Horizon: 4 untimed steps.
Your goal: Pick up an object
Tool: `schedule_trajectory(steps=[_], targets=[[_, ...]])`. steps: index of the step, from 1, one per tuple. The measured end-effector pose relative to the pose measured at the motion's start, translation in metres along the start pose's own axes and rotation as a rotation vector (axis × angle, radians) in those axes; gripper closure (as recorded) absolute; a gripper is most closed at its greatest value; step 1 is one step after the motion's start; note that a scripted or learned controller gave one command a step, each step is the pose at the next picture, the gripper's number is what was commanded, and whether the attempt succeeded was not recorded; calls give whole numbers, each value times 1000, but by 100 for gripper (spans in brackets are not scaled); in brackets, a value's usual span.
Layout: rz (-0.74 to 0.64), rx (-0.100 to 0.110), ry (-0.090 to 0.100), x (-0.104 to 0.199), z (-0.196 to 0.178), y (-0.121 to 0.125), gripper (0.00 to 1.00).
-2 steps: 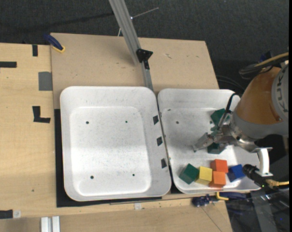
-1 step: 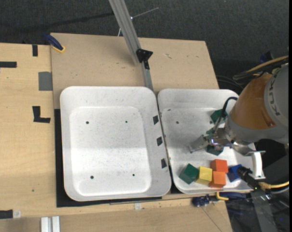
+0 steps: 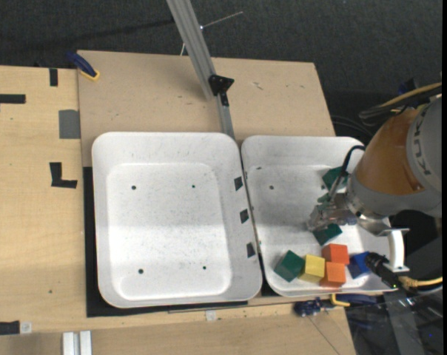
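Pincer (image 3: 325,219) low in the right bin (image 3: 283,161), seen from the fixed overhead camera: the grey arm with its orange band (image 3: 386,157) reaches in from the right, and the tool sits directly over a dark green block (image 3: 328,234) near the bin's right side. Whether the tool is released or clenched cannot be told from this slant, and no object is visibly between its tips. A second dark green piece (image 3: 333,177) lies just behind it. Along the near wall sits a tight cluster: a green block (image 3: 288,265), a yellow block (image 3: 314,266), two orange blocks (image 3: 334,263) and a blue block (image 3: 359,264). The left bin (image 3: 164,220) lies alongside. The grasp appears to be at its closing stage; doing it well likely means centring squarely on the lone green block, gripping flat faces, then lifting straight up, clear of the cluster.
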<state>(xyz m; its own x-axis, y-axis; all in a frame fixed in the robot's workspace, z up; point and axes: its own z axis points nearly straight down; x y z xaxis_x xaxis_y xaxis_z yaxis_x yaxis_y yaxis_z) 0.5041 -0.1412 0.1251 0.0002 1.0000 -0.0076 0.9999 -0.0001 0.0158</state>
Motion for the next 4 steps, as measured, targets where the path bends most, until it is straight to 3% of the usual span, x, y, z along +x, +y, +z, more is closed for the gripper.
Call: schedule_trajectory(steps=[1,3,4], targets=[[-2,14,7,0,-42,4,100],[-1,10,6,-3,-144,3,100],[-2,15,8,-3,-157,3,100]])
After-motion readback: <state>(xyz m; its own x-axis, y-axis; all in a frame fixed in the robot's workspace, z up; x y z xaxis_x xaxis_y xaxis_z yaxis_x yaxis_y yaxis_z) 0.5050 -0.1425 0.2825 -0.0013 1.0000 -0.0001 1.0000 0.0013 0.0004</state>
